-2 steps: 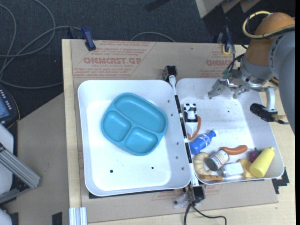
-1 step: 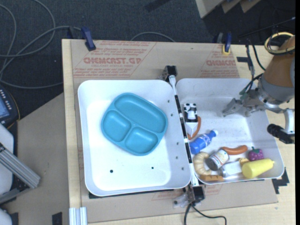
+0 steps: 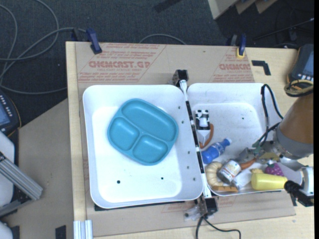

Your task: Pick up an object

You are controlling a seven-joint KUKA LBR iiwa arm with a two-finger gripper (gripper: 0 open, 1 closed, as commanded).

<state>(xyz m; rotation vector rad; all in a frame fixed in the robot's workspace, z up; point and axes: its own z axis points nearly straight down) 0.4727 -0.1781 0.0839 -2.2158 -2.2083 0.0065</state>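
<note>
Two white bins sit on the surface [image 3: 124,59]. The right bin [image 3: 224,91] holds a pile of small things low in the frame — a yellow bottle [image 3: 268,180], a small can [image 3: 230,171]. The arm [image 3: 299,128] hangs over them at right. Next it must drop onto one thing.

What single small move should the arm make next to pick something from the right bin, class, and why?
Probably lower straight toward the yellow bottle. The arm hangs over the right bin's near corner, where the bottle lies on top of the clutter beside the small can, so it looks the easiest item to reach. Nothing visibly sits in its grasp yet.
</note>
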